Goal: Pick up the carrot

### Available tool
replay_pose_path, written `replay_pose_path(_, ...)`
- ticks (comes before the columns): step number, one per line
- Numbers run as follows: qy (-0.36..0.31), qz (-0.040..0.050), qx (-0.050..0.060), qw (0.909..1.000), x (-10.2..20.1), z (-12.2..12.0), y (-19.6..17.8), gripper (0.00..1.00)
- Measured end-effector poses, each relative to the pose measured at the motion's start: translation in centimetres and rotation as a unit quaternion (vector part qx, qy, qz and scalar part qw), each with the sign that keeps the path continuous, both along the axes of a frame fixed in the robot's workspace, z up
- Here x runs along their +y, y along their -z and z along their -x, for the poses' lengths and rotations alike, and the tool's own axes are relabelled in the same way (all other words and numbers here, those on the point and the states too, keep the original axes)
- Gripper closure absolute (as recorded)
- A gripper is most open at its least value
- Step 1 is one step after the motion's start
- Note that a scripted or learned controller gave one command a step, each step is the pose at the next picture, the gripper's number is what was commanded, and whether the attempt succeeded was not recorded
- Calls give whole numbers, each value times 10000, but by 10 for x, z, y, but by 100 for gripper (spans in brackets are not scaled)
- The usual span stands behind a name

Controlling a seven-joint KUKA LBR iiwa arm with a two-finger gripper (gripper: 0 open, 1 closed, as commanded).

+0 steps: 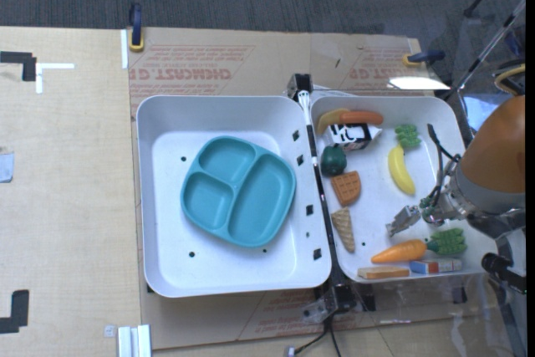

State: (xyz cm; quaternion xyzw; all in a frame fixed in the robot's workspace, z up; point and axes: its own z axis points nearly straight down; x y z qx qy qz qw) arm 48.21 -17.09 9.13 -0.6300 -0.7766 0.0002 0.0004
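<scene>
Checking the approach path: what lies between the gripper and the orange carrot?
Camera view: bare white bin floor separates gripper from orange carrot.

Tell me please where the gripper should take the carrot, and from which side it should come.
Grip the carrot at its orange middle, coming from above, fingers across its width. It lies flat, pointing left, with its green top at the right and a flat box close below, so the thick middle likely gives the safest hold. The gripper hovers just above it.

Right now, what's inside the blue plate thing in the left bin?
The teal divided plate has three sections, and nothing shows in any of them. The left bin floor under the plate is covered, so I can't see what's beneath it.
</scene>
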Motion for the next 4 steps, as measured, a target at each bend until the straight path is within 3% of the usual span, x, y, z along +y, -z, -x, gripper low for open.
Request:
replay_pose_path(1,357,-4,8,9994,60,4,0,0)
replay_pose_path(2,-490,16,-15,9988,46,-118,-1,0)
replay_pose_path(3,-1201,11,-7,9928,141,-72,-100,0)
replay_pose_path(4,-579,7,7,9983,204,-47,-100,0)
